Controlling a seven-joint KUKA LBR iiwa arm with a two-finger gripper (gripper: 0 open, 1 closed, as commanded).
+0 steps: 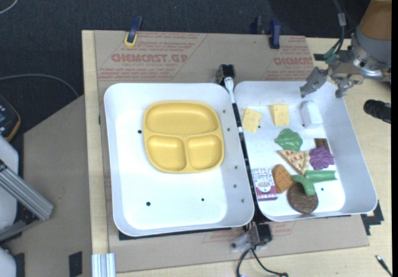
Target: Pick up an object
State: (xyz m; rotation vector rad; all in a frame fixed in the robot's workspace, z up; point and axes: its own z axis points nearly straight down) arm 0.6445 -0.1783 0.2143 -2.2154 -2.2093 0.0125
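Bins sit side by side on the counter (62, 164), both white and shallow. The left bin (124, 207) carries a yellow tray (183, 136) with three compartments, lying toward its far half. The right bin (354, 164) carries the small play-food items. At its far side lie two pale yellow cheese pieces, one on the left (252, 120) and one on the right (280, 114), a little apart. Just right of them rests a white block (309, 112). Nearer the camera comes a green leafy piece (288, 140), touching a pizza slice (295, 160) just near of it. Right of the slice lies a purple grape bunch (321, 158). A green stalk (318, 177) lies near the grapes, and its near end overlaps a dark brown cookie (303, 200). Left of that are an orange waffle piece (282, 177) and a small pink and white packet (263, 182) by the bin's left wall.

The gripper (328, 83) hangs over the far right corner of the right bin, just beyond the white block. Its two fingers stand spread apart, with nothing between them. The arm's orange band (377, 20) shows at the right edge above it.
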